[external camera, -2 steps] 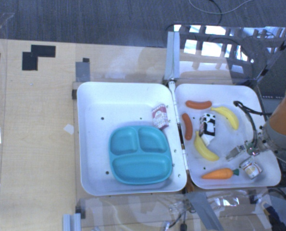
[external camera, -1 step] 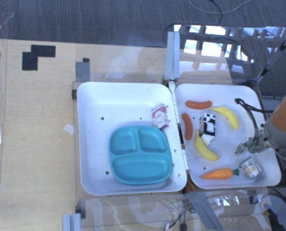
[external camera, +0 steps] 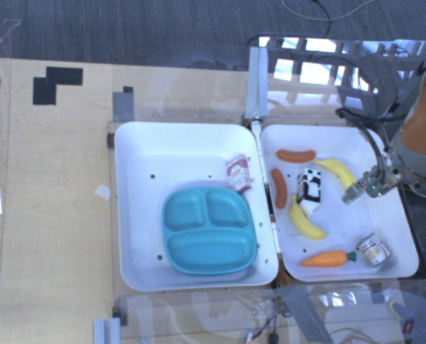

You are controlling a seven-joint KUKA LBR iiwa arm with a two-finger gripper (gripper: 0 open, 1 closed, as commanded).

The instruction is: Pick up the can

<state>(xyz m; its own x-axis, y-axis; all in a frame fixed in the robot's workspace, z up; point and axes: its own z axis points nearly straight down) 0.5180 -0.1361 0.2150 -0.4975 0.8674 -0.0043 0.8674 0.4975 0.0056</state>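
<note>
A teal three-compartment plastic plate (external camera: 210, 231) is being shown in the left white bin (external camera: 137, 192), a small red-and-white can (external camera: 238, 173) lying tilted by that bin's right wall. In the right white bin (external camera: 406, 256), two red sausages (external camera: 278, 187), a black-and-white toy (external camera: 310, 187), two yellow bananas (external camera: 306, 221), an orange carrot (external camera: 325, 259) and a small cup (external camera: 374, 251) are being seen. The grey gripper (external camera: 359, 189) is being held above the bananas, well apart from the can; whether the fingers are parted cannot be told, and nothing can be made out between them.
</note>
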